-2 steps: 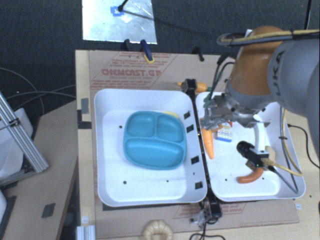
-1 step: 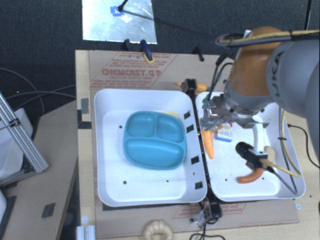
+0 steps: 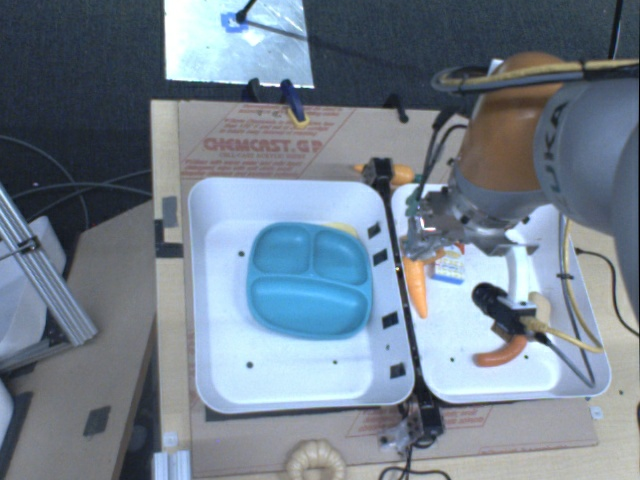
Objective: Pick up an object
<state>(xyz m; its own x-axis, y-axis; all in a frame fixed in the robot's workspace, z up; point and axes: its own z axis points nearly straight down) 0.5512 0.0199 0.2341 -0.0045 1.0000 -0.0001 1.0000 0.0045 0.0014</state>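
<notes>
in the right bin (image 3: 575, 363), near its left wall: carrot (image 3: 416, 286) just below gripper (image 3: 420, 240). grip state impossible to tell. best lowered squarely over the carrot's thick end, closing across its width.

A single fixed camera looks down on the surface (image 3: 250, 133) at a slant from above its near edge, facing toward the far side, where dark floor and a shiny sheet (image 3: 238, 26) lie. It stands far enough back to take in both bins whole: the left bin (image 3: 225, 368) sits near the middle, the right bin (image 3: 575, 373) toward the right edge. The arm (image 3: 560, 118) enters from the right and looms large, being nearer the lens than the bins.
</notes>
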